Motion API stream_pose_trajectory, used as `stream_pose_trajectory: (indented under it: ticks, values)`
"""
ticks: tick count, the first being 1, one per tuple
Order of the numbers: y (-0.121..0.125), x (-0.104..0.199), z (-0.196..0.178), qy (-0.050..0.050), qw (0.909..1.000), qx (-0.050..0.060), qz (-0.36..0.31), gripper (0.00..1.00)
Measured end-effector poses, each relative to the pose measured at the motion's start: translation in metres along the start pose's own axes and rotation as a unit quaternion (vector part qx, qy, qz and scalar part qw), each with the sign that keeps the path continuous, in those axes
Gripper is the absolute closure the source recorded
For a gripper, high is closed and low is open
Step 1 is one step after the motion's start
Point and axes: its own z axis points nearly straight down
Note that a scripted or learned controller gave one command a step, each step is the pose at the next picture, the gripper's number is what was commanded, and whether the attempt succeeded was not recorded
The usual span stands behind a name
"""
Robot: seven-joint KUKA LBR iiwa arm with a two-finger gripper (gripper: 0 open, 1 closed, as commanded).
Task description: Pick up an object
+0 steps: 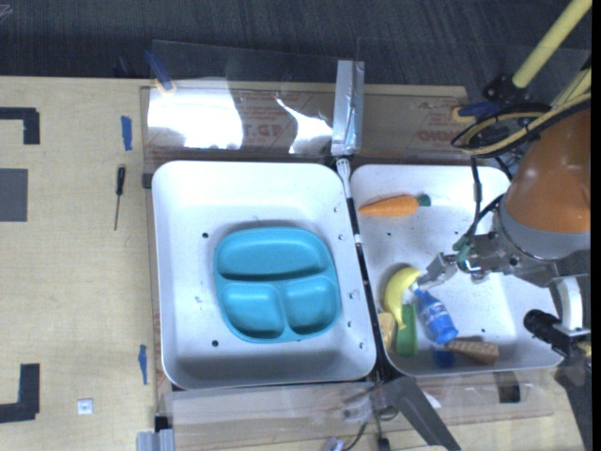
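The right bin (488, 191) holds an orange carrot (390, 206) near its far left corner. At its near left lie a yellow fruit (401, 287), a green piece (406, 334), a small blue bottle (435, 318) and a brown bread-like piece (472, 350). A tan piece (386, 328) rests against the left wall. My gripper (435, 272) reaches in from the right and hangs low just above the yellow fruit and the top of the blue bottle. Nothing is visibly lifted.
The left bin (178, 205) bears a blue divided plate (276, 281) in its middle. A metal divider (346, 111) and clear sheeting stand behind the bins. Cables and a yellow pole (554, 31) crowd the far right. The arm's orange band (559, 181) overhangs the right bin's right side.
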Motion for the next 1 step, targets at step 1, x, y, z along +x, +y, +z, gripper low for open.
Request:
stream_pose_trajectory:
  ticks: [1]
  values:
    - [-0.0135,-0.0066,0.0856,-0.003,0.9993,-0.009,-0.035,0.0]
